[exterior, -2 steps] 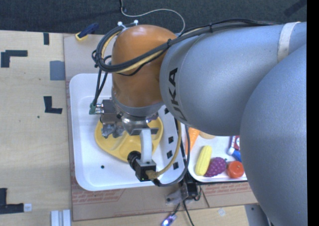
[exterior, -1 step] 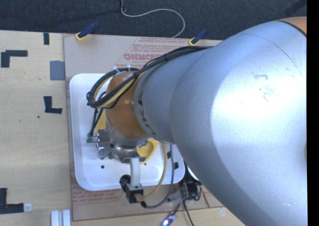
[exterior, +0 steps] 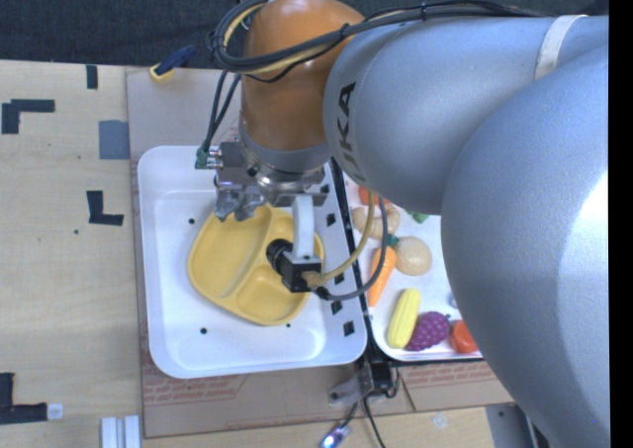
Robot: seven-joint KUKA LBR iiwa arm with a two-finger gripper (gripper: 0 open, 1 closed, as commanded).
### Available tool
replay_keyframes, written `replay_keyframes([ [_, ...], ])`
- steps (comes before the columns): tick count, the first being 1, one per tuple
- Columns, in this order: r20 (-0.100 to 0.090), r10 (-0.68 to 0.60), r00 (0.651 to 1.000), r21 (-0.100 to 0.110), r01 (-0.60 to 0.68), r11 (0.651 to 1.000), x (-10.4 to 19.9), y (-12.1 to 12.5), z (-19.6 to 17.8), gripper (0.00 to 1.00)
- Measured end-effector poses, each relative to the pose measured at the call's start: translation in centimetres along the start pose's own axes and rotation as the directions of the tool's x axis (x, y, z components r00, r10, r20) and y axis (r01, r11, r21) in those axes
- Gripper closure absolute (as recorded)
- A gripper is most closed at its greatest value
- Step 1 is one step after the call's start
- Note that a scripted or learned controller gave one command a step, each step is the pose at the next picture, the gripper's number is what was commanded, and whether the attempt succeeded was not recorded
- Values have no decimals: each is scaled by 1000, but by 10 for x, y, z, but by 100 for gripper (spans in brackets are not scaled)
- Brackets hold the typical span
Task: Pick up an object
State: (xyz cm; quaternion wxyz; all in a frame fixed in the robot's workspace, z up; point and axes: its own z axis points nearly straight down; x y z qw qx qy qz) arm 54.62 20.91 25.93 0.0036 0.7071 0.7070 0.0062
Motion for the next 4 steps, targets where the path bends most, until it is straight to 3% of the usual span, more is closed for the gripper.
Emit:
replay_keyframes([
  [1,-1,-5,1000,0,5,1000,26,54,-109,100],
  [2,6,-4,1000,23,4,1000,24,-24,-64,100],
  [3,-4,-4,1000,-3,4,1000,25,-20,-286,100],
  [4,8,-3,1000,24,2,1000,22,-62,-191,100],
])
